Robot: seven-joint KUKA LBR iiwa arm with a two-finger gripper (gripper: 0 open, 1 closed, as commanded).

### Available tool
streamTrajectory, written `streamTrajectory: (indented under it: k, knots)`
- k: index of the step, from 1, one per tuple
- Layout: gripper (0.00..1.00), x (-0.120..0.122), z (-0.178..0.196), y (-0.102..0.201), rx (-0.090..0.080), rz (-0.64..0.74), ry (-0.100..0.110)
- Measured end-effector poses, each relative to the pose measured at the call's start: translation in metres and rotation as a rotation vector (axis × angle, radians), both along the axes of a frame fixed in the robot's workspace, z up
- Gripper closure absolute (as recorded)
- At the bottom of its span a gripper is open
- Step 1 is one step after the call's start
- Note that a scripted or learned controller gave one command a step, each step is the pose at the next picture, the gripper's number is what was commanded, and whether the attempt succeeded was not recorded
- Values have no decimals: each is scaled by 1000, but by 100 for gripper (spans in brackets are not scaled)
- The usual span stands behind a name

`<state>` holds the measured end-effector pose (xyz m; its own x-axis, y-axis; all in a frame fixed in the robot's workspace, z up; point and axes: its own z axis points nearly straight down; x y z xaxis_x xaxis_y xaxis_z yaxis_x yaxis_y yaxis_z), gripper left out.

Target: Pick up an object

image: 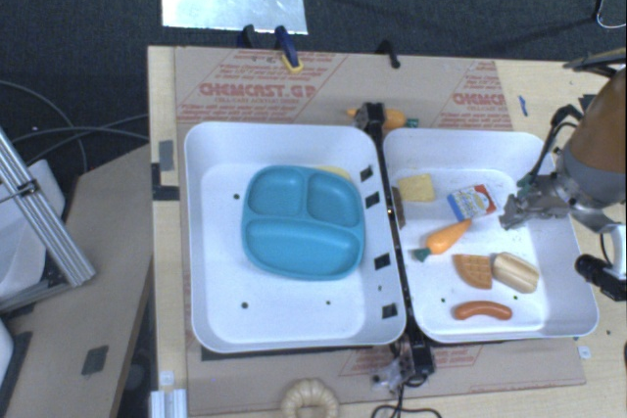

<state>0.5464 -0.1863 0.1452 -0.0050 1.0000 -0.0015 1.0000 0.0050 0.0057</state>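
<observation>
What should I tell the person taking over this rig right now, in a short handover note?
Tool: low over the right bin, beside the blue-and-red packet; no object seen in it.
Right bin: yellow block, carrot, waffle piece, bread roll, sausage.
Left bin: blue divided plate.
Done: nothing lifted.
Left: grasp and raise one object.

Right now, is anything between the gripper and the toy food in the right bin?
Nothing visible. The gripper hangs over the right bin, beside the blue-and-red carton; the carrot, waffle and bread roll lie uncovered nearby.
</observation>
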Motion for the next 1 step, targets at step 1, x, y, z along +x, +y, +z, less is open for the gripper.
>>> streamTrajectory:
  k: [1]
  knots:
    - [100,5,44,0,-1,0,-1]
